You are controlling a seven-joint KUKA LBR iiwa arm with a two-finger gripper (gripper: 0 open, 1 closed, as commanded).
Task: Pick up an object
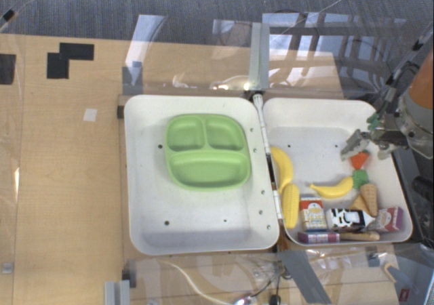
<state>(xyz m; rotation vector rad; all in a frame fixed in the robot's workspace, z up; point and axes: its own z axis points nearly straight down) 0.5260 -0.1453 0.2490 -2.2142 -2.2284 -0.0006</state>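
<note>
Two white bins (135, 161) sit on a pale wood-toned bench (61, 161) marked with black blocks (68, 58). The left bin carries a lime-green divided plate (207, 151). The right bin is a jumble of colour — two yellow bananas (283, 165), yellow corn (290, 205), an orange-red carrot (359, 159), a tan cone (369, 196) — plus a black-and-white patterned carton (346, 218).

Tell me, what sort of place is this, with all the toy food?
Probably a robotics lab bench for grasping trials. Two shallow white bins sit side by side: the left bin holds a green divided plate, the right bin toy bananas and small cartons, with the robot's gripper above them.
</note>
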